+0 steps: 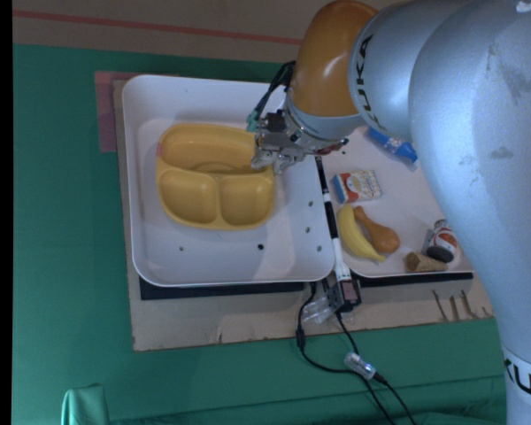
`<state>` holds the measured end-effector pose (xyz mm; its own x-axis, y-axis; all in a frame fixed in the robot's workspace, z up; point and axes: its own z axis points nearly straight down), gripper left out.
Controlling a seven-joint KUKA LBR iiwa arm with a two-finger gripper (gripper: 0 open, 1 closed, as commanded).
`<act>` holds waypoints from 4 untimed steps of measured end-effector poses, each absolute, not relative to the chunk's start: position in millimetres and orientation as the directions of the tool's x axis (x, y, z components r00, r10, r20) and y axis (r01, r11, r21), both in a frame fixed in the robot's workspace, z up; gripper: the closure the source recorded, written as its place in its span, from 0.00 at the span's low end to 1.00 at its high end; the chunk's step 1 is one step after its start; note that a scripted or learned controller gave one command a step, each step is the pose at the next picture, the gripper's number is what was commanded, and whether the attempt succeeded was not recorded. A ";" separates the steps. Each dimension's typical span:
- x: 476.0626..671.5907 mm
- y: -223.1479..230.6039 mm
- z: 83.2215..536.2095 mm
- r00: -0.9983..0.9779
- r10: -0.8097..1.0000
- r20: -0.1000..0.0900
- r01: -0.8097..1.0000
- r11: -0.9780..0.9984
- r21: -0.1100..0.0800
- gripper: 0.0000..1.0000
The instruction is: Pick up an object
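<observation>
A yellow divided tray (211,184) lies in the left white bin (173,259), toward its back. My gripper (270,151) hangs over the tray's back right corner, close to the wall between the bins. The wrist and its orange band (329,56) hide the gripper's upper part. The right bin (405,209) holds a small printed carton (356,185), a yellow banana (355,235), a brown drumstick-shaped toy (378,231), a blue packet (395,145), a tan lump (422,262) and a red, white and black item (441,241).
The grey arm (478,131) covers the back and right side of the right bin. Cables and a connector (334,301) trail off the front edge between the bins onto the green cloth (62,237).
</observation>
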<state>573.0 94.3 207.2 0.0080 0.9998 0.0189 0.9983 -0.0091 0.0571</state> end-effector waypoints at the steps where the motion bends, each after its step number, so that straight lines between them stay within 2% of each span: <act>1: 534.5 24.9 322.7 0.007 1.000 -0.001 1.000 -0.007 0.010 1.00; 2: 534.4 25.0 322.5 0.007 1.000 -0.001 1.000 -0.007 0.009 0.00; 3: 542.6 -45.6 282.0 0.009 1.000 -0.003 1.000 -0.009 0.005 0.00; 4: 505.1 -73.3 281.8 0.010 1.000 -0.003 1.000 -0.010 0.004 0.00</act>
<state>505.1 -73.3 281.8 0.0099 0.9999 -0.0028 0.9999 -0.0099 0.0043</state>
